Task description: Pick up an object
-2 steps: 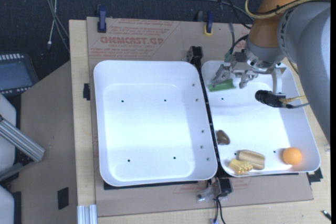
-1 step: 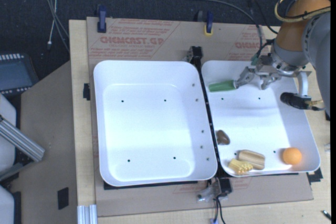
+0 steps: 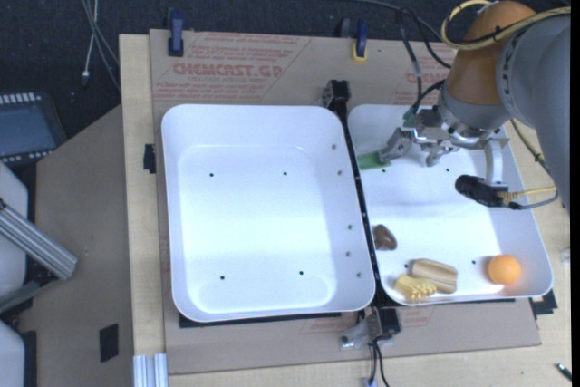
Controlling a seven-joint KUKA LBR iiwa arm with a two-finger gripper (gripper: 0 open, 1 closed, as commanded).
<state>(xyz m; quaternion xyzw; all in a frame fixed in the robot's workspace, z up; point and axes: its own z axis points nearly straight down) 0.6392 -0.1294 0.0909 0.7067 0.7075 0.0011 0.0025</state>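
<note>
Objects to choose from lay in the right bin (image 3: 535, 260): an orange ball (image 3: 505, 270) near the near-right corner, a tan cylinder (image 3: 432, 272) with a small yellow ridged piece (image 3: 416, 289) just beside it along the near wall, a brown stone-like lump (image 3: 385, 237) close to the left wall, and a green flat piece (image 3: 369, 161) farther back against that same wall. The left bin (image 3: 181, 195) sat beside it. The gripper (image 3: 414, 146) hung over the far part of the right bin with its fingers spread apart and nothing between them, near the green piece but not clearly touching it.

Judging by looks, all the items were small and light. The ball would likely roll and slip unless pinched squarely across its middle. The cylinder seemed stiff and best taken across its short width, though the yellow piece crowded one side. The green piece looked thin and flat, pressed to the wall, which left little room for a finger on that side; its material could not be told.
</note>
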